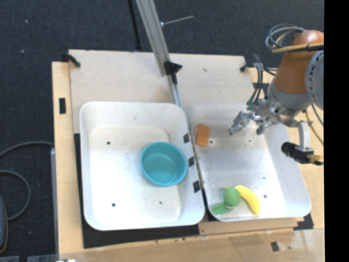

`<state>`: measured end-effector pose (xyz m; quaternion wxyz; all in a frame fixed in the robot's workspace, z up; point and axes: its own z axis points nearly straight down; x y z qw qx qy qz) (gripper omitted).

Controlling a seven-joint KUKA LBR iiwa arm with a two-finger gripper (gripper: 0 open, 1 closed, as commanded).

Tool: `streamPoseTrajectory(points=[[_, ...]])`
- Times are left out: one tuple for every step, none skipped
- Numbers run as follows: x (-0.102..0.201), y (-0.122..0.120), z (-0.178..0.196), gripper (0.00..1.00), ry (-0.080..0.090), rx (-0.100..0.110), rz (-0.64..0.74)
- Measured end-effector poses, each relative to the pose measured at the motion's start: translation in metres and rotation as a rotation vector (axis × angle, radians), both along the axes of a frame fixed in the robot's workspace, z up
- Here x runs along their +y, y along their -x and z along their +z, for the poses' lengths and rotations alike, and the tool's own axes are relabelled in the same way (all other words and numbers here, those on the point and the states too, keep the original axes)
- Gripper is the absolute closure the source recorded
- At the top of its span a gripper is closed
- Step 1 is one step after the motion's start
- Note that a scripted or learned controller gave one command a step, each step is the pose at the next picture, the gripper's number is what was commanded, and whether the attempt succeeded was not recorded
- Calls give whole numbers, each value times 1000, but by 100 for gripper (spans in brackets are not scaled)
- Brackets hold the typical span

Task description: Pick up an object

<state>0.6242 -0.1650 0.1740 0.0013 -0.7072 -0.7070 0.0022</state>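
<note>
Two white bins side by side on the bench (120,75). Gripper (250,125) hanging over the upper part of the right bin (283,192), fingers spread apart with nothing between them. Orange block (202,135) sitting near that bin's upper left corner, well left of the gripper and not touching it. Down at the near edge, a yellow banana (248,198) right beside a green pear-ish thing (231,197), looks like touching. Over in the left bin (103,146), just a teal bowl (163,164), upright, right of the middle.
</note>
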Motion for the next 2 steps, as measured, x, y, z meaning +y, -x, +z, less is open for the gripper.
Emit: streamPoseTrajectory(points=[[-1,1,-63,0,0,0,-1],[-2,-1,-48,100,1,-10,-5]])
